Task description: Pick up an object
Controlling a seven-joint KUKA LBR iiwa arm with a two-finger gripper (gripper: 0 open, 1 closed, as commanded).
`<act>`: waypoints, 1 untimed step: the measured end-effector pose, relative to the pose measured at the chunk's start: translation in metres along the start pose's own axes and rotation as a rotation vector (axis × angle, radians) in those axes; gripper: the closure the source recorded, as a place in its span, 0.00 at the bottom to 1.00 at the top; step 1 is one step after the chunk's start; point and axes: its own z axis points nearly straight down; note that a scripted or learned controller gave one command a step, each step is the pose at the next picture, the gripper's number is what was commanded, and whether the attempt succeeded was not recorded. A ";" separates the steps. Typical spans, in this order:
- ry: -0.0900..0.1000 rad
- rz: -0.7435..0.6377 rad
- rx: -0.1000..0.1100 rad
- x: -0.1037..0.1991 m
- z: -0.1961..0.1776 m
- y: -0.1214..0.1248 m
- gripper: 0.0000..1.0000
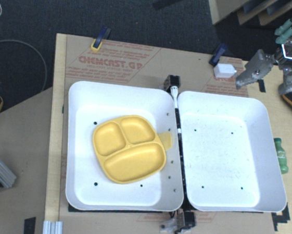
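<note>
Gripper [249,73] is hovering at 2 o'clock, finger state unclear, needing to descend on yellow divided plate [129,148] rim at 9 o'clock in left bin [76,132]

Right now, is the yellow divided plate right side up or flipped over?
Right side up: the yellow divided plate shows three hollow compartments facing up, lying flat in the left bin.

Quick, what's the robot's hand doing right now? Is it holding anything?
Hand: up past the right bin's far corner, holding nothing; the yellow plate lies in the left bin.
</note>
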 end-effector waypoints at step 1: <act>-0.003 0.006 0.014 -0.003 -0.002 0.002 1.00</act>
